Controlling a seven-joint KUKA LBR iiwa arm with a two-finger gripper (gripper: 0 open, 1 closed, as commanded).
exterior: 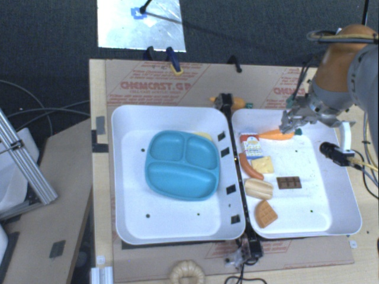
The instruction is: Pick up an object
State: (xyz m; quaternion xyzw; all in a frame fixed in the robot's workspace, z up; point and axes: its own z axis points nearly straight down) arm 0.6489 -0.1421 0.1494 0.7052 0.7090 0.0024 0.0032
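Note:
The right bin holds several toy foods. An orange carrot lies at its far edge, and my gripper hangs right over the carrot's right end. Below it sit a red and white carton, a yellow cheese slice, a red sausage, a bread roll, a brown chocolate bar and an orange cracker. The gripper's fingers point down toward the carrot.
The left bin bears a blue divided plate, with a yellow piece peeking out behind it. A black divider with clips runs between the bins. A black cable connector hangs over the right bin's right side.

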